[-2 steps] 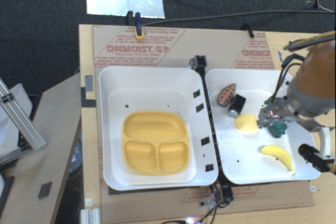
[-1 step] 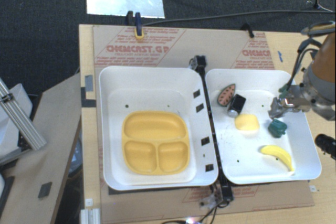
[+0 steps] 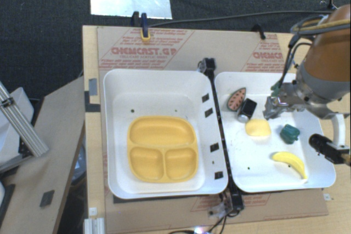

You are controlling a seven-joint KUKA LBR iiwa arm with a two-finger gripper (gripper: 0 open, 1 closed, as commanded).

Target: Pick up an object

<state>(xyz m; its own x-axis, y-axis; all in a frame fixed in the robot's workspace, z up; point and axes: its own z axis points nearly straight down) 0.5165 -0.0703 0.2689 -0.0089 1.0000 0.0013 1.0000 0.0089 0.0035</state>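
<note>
Closest to the camera, along the front of the right bin [image 3: 321, 175], lies one banana [image 3: 290, 163], curved and yellow. A bit further back you get one teal block [image 3: 289, 133] and one pale yellow lump [image 3: 258, 128] (looks like a lemon or a bun, hard to call), near each other but not touching. Behind those sit one small black-and-silver cylinder [image 3: 247, 109] and one reddish speckled slice [image 3: 237, 98], right beside each other near the bin's left wall. So that's five loose things in that bin.

Over in the left bin [image 3: 118, 134] there's just one item: a yellow divided plate [image 3: 162, 148] with three compartments, sitting flat toward the front.

The gripper [image 3: 272, 109] hangs over the right bin, just behind the pale yellow lump and to the right of the cylinder. Can't tell whether it's apart or closed from this angle, and I see nothing gripped in it.

Further back, one blue-and-yellow clamp [image 3: 143, 27] pins the board at the bench's far edge.
</note>
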